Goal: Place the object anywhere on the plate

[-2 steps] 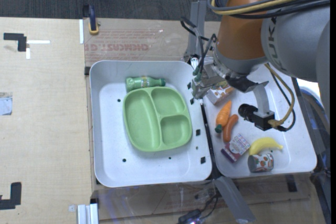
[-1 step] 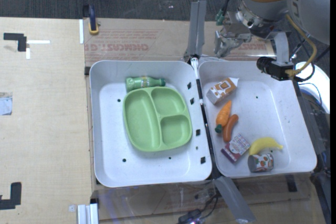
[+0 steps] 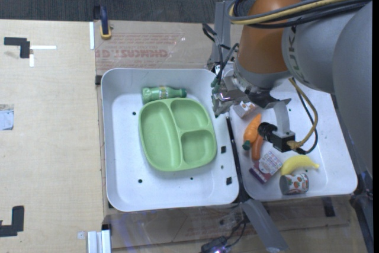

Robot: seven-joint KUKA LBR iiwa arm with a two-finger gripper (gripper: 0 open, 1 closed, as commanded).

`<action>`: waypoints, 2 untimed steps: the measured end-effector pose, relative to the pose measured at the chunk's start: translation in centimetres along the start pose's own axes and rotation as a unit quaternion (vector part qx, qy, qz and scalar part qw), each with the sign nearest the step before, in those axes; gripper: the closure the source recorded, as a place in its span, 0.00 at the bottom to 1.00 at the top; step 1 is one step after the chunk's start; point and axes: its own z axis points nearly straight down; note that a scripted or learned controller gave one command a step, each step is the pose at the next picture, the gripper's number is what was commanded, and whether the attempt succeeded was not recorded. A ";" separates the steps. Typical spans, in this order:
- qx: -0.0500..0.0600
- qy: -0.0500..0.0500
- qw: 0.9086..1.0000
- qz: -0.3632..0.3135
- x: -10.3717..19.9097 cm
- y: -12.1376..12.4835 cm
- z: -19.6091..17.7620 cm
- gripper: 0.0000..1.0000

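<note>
Looming largest at the upper right of the frame, the grey arm (image 3: 331, 38) with its orange band covers much of the right bin (image 3: 337, 181). Below it the end effector (image 3: 224, 98) sits over the seam between the two bins; I cannot tell its opening, since dark metal parts overlap there.

The green plate (image 3: 177, 133), with three compartments, lies in the left bin (image 3: 118, 175), a green bottle (image 3: 163, 92) touching its upper rim. Objects to pick lie in the right bin: a carrot (image 3: 253, 127), a red piece (image 3: 256, 150) just below it, a banana (image 3: 298, 163), a small can (image 3: 294, 183) and a flat packet (image 3: 267, 164), all crowded together.

That crowding is the main risk, in my judgement: a descent could nudge neighbours or pinch two at once, and the round carrot could roll out of a grip. A carry across the bin walls might clip a rim.

Which object is meant is unclear. A small item under the wrist is partly hidden, and the packet's label is unreadable.
</note>
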 end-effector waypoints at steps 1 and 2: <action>0.000 0.000 0.998 0.061 -6.7 -2.3 0.0 1.00; 0.000 0.000 0.976 0.216 -5.5 2.8 -1.7 1.00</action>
